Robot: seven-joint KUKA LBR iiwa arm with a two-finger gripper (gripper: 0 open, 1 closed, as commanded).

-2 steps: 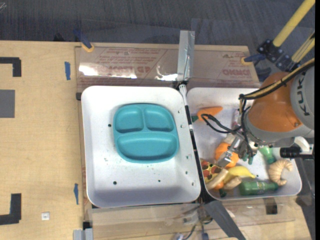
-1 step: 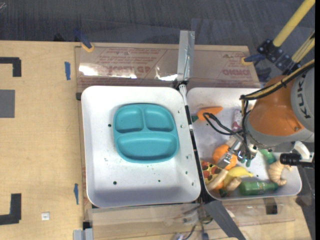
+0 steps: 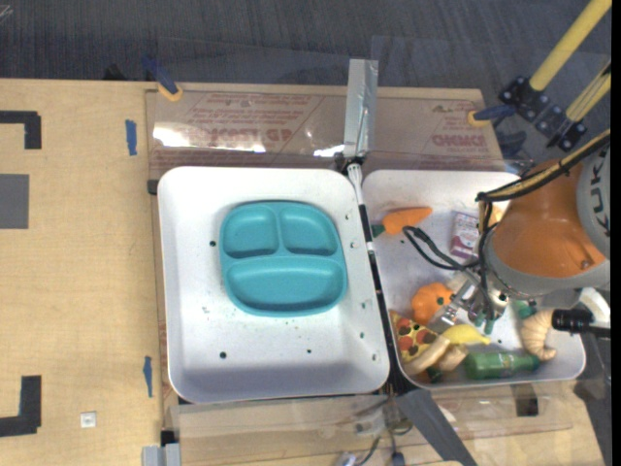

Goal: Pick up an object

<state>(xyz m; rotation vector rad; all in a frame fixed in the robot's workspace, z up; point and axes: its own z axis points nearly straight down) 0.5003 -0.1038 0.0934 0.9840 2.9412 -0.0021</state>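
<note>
The right bin [image 3: 412, 260] holds a pile of toy foods: an orange fruit [image 3: 429, 301], a yellow banana [image 3: 464, 336], a green bottle [image 3: 500, 363], an orange carrot [image 3: 406, 219], a pink-labelled packet [image 3: 465, 233] and a beige croissant-like piece [image 3: 536, 334]. My gripper [image 3: 475, 309] reaches down from the orange-banded wrist [image 3: 543, 236] into this pile, its tip just right of the orange fruit and above the banana. The wrist and cables hide the fingertips. A black cable [image 3: 427, 249] loops across the bin floor.
The left bin [image 3: 194, 309] carries a teal three-compartment plate [image 3: 282, 257]. A metal divider post [image 3: 360, 105] stands behind the seam between the bins. A cardboard sheet under clear plastic lies behind both bins. Yellow rods [image 3: 577, 32] cross the top right corner.
</note>
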